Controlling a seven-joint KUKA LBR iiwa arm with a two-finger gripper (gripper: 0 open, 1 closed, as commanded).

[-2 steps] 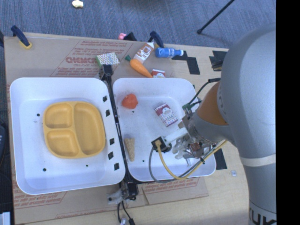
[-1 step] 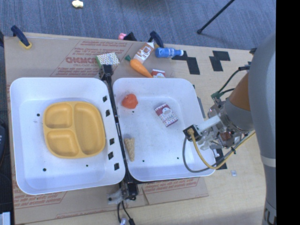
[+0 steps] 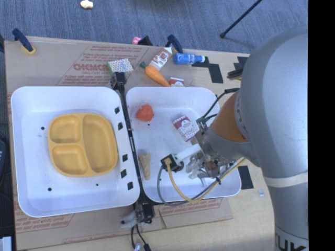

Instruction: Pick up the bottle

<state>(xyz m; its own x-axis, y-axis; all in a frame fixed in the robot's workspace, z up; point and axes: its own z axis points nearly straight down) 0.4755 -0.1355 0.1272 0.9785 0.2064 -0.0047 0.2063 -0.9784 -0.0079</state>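
Left bin (image 3: 21, 140): just the yellow divided plate (image 3: 82, 143), three compartments, sitting flat around the middle
Right bin (image 3: 157, 95): red tomato-looking thing (image 3: 145, 112) near the top left, a small red and white packet (image 3: 184, 127) towards the middle, and a tan cone-ish piece (image 3: 144, 166) down by the left wall
Claw (image 3: 201, 167): low over the right bin's lower right part, lots of cables and a yellow hose (image 3: 178, 190) looping around it, honestly can't tell if it's released or clenched, too cluttered
Arm (image 3: 277, 119): big grey body coming in from the right, orange band just above the wrist, covers the bin's right edge
Bottle (image 3: 159, 59): white with an orange label, lying tilted on the surface above the right bin, outside it, well apart from the claw
Next to the bottle: a carrot (image 3: 156, 76) just below it, a blue bottle-shaped thing (image 3: 187, 58) lying to its right, a little red box (image 3: 177, 81) right at the bin's top rim
Surface (image 3: 78, 61): brown cardboard with red print under both bins, a patterned little box (image 3: 120, 66) above the divider between bins
Floor: grey carpet with a yellow scrap (image 3: 86, 4) up top
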